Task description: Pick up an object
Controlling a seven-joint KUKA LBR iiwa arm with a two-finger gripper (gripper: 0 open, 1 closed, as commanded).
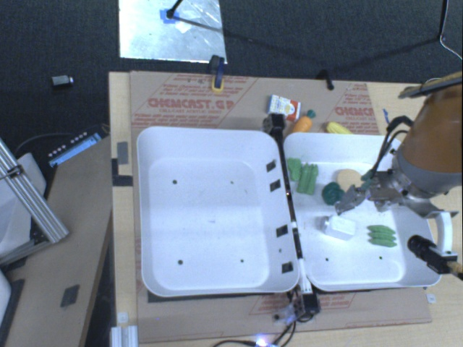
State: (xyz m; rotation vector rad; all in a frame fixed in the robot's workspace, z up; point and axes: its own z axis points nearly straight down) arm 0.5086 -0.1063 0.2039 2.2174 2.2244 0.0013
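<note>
Down on the tabletop (123,215) lies a flat sheet of printed brown cardboard (195,100), and on it two shallow white plastic bins with rounded corners sit side by side, touching along a dark hinged seam. The left bin (210,208) is smooth and glossy, dotted with a few small dark holes. The right bin (362,266) carries the objects. Over its right side comes the arm (434,143), a bulky rounded body, orange above and grey below, and the metal gripper (352,198) reaches out leftward, low over the bin's middle. Whether that gripper is parted or closed, I cannot tell, and nothing shows between its tips. Just below it lies a small white block (340,228), boxy and matte. Near the bin's upper left sits a ridged light-green piece (303,176). Beside the gripper tip is a round dark-teal knob (333,192), with a pale tan disc (348,177) just above. To the right of the block rests a bumpy green pod (382,235). Beyond the far rim, on the cardboard: an orange carrot shape (302,124) and a yellow lump (337,129).
</note>
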